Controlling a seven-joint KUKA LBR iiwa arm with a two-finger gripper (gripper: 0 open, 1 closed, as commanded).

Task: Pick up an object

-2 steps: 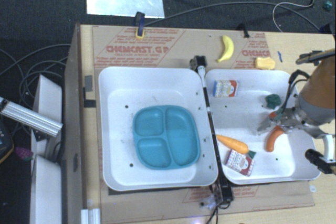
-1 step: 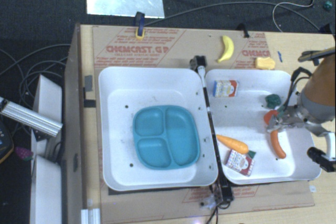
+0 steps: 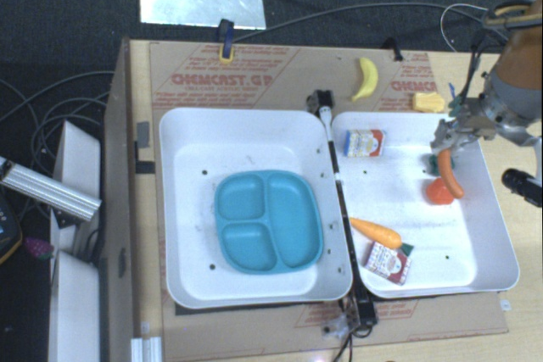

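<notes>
Orange, sausage-shaped object [image 3: 449, 175] hangs slanted, its upper end clasped in the fingers [image 3: 443, 150].

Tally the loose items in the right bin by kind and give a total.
Small printed cartons: 2, white and blue one, red one
Orange toy carrot: 1
Orange sausage-shaped piece: 1
Round red piece: 1
Total: 5
</notes>
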